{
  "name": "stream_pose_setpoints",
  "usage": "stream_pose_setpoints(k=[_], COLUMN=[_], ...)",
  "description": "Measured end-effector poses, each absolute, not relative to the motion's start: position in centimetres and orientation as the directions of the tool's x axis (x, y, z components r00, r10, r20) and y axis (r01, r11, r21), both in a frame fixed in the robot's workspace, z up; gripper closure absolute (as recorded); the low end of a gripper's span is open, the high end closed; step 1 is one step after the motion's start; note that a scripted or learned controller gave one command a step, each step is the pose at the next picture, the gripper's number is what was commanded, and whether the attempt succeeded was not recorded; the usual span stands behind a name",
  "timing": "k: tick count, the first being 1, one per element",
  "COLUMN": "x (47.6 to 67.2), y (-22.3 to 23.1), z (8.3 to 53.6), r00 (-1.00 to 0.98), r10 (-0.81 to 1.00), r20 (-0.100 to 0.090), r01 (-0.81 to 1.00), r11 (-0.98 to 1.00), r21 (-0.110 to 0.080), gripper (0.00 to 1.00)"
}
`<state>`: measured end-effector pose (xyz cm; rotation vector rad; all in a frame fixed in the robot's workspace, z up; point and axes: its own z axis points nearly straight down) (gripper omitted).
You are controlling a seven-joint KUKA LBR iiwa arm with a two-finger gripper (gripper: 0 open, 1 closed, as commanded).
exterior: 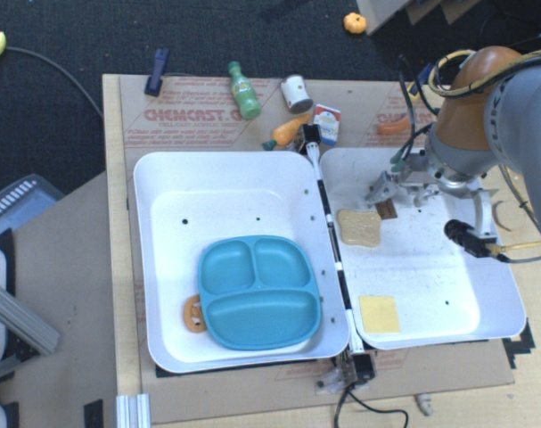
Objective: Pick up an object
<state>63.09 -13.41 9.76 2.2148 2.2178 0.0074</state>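
Gripper point(385, 200) hung low over upper left of right bin point(448, 315); finger state could not be told. Bread slice point(359, 228) lay just below-left of it, close. Yellow cheese square point(379, 314) sat well apart, lower frame. Blue divided plate point(259, 291) filled left bin point(217, 194).

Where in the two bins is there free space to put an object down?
Left bin: the far half, beyond the blue tray, is bare. Right bin: room between the bread slice and cheese square. It is crowded near the gripper.
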Motion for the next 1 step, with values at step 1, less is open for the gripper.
stream_pose_setpoints(k=[1], x=[63.15], y=[-13.39], z=[10.79], r00=[-0.002], r10=[1.000], r20=[-0.003], r01=[1.000], r11=[0.002], r21=[0.011], gripper=[1.00])
